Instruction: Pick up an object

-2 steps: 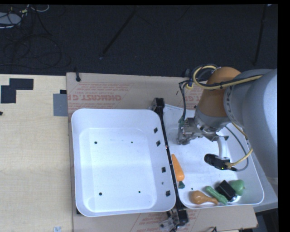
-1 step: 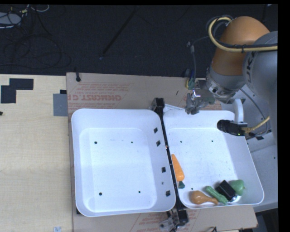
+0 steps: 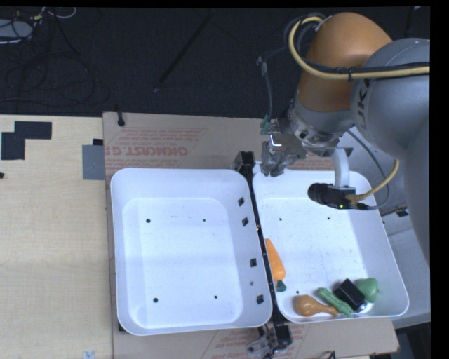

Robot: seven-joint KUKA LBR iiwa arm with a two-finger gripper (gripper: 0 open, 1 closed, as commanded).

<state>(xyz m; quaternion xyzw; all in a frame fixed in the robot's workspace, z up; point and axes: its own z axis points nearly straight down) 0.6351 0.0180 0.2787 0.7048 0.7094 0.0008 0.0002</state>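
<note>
Two shallow white bins sit side by side on a cardboard sheet printed with red lettering. The left bin and the right bin meet along a black clipped seam. Far back, dark cables trail over black ground.

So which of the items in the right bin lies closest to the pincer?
The orange carrot, lying against the bin's left wall; the other items cluster in the near corner, farther from the pincer.

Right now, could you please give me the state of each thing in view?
end effector: raised over the right bin's far edge.
orange carrot: lying against the right bin's left wall.
black block: resting on green pieces.
left bin: flat on the bench.
</note>
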